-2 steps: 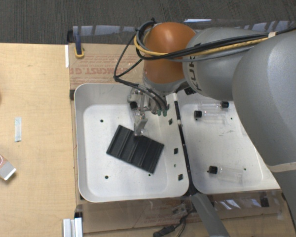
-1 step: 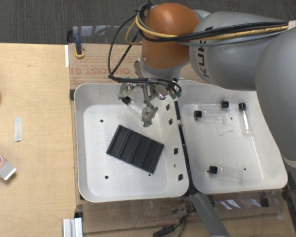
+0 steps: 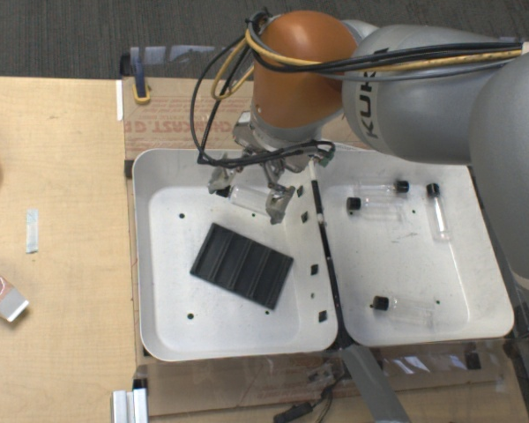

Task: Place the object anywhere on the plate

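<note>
Above the left shallow white bin (image 3: 159,263), the two-finger gripper (image 3: 251,190) was seen spread apart, nothing clamped. One dark ribbed rectangular plate (image 3: 242,265) lay mid-bin, clear of every wall. Three clear black-capped tubes (image 3: 375,204) were counted in the right bin (image 3: 476,263).

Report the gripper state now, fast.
Gripper: fingers open, spread apart over the left bin, above the black ridged plate; nothing clearly visible between them.

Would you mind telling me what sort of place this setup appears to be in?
Most likely a robotics lab bench: a KUKA arm with exposed cables reaches over two shallow white bins, which sit on a plain wooden worktop.
</note>
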Available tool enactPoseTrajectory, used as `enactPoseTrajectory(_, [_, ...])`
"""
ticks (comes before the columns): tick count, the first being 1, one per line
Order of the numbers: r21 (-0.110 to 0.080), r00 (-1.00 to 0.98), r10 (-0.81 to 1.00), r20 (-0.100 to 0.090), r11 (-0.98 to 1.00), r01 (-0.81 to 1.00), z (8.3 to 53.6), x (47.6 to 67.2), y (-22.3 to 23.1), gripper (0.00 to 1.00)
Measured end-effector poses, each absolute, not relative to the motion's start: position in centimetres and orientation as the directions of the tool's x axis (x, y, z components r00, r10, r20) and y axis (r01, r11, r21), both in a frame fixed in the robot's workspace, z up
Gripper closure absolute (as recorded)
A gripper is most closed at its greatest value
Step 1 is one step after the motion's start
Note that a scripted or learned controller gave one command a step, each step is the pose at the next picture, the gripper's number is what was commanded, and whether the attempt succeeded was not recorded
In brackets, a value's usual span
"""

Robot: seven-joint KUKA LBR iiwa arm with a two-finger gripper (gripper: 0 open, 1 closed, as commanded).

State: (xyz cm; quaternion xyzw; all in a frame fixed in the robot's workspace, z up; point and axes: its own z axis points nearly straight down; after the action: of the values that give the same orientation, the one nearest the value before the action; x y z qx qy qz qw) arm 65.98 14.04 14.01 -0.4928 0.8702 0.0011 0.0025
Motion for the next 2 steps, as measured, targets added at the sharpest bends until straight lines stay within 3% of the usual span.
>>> enactPoseTrajectory(1, [-0.002,-0.139,-0.99,-0.006,0.139,-0.99,15.7,66.0,13.8,1.0])
enactPoseTrajectory(2, [-0.003,0.358,-0.934,-0.005,-0.358,-0.934,23.0,66.0,17.1,1.0])
